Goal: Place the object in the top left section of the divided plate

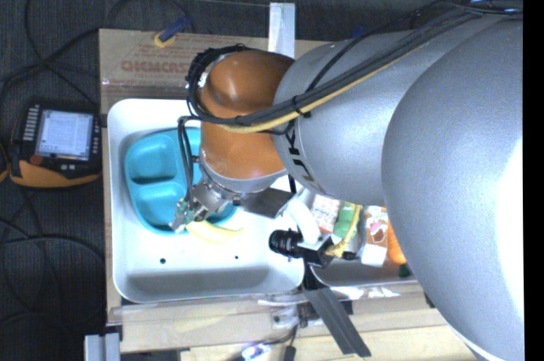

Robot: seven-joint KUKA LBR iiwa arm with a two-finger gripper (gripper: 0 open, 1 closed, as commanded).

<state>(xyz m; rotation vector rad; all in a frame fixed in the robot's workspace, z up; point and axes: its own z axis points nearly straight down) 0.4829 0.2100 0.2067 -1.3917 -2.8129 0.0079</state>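
Below, dark carpet around the bench (144, 62); gripper (184, 217) over the blue divided plate (153, 172), grip state unclear.

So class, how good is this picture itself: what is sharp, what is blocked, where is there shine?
Camera view: evenly lit; soft shine on the grey arm, which looms large and covers much of the bins; the blue plate is sharp; the hand is small, its grip unclear.

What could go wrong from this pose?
1. The gripper sits at the blue plate's lower edge, beside a pale yellow object lying half off the plate; a release here likely misses the top left section.
2. The arm covers the plate's right side, so placement is hard to verify.
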